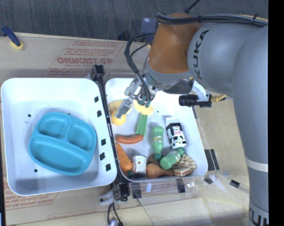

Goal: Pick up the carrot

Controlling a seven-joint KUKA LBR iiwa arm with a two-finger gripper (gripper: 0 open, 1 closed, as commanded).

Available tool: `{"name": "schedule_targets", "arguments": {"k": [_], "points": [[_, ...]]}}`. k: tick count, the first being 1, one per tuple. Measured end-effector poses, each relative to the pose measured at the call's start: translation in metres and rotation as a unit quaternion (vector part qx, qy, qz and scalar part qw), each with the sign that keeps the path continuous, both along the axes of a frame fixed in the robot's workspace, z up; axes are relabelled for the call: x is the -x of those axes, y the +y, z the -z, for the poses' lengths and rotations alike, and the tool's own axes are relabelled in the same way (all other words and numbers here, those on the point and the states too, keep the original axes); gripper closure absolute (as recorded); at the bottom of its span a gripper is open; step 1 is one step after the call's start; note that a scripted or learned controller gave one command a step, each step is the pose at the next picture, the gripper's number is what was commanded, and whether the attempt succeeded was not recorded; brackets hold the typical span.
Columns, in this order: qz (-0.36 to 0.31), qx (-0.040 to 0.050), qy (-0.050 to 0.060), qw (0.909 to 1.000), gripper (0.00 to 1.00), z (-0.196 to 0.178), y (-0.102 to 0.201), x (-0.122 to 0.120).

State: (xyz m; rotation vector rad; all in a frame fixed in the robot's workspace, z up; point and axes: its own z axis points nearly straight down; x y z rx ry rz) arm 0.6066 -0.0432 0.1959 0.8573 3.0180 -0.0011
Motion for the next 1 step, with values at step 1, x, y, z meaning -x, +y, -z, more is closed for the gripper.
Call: {"name": "schedule_targets", "arguments": {"k": [1], "points": [[-0.125,-0.0003,0.005,0.9921,0.00,0.0040,0.0675,0.0686]]}}
